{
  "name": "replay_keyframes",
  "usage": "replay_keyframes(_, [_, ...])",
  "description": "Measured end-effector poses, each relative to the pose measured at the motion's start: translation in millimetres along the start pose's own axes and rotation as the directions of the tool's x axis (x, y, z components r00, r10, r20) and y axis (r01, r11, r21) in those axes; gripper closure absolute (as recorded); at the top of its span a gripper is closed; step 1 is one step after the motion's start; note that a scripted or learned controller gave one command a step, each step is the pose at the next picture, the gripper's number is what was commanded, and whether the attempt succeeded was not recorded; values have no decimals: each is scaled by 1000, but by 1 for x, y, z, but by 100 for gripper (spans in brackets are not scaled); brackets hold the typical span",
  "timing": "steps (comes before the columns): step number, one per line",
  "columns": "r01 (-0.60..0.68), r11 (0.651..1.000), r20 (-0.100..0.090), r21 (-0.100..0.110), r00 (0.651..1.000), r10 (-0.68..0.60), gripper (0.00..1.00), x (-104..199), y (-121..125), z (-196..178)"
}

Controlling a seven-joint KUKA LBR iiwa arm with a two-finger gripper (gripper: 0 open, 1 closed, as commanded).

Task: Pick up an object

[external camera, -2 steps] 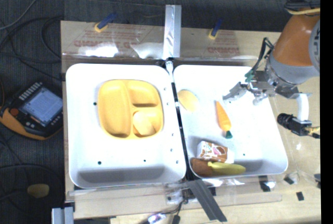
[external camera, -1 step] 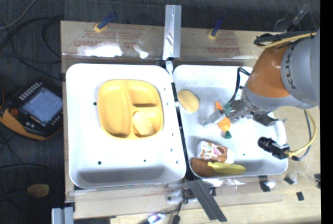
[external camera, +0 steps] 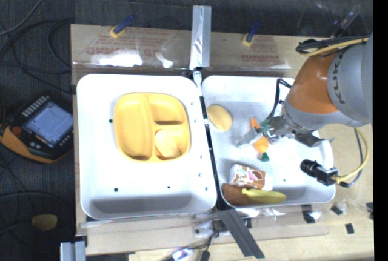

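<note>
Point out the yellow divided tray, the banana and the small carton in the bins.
yellow divided tray (external camera: 134, 126): camera view, on the floor of its long left compartment.
banana (external camera: 265, 195): camera view, on the middle of its yellow peel.
small carton (external camera: 248, 177): camera view, on its printed top face.

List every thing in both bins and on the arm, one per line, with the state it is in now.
Yellow plastic divided tray: lying flat in the left white bin, compartments up.
Pale yellow rounded piece: resting loose in the right white bin, near the divider.
Small orange block: lying just below the tool.
Printed carton: lying on its side.
Yellow banana: lying flat along the front wall.
Tool: lowered into the right bin.
</note>
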State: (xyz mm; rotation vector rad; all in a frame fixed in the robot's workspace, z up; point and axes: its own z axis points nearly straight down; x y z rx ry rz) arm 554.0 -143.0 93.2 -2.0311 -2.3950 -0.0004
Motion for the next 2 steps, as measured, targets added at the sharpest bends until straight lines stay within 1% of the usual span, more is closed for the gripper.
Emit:
replay_keyframes(1, [-1,1000,0,0,1000,1,100,0,0,-9])
replay_keyframes(2, [-123,992,3,0,992,123,100,58,31,-154])
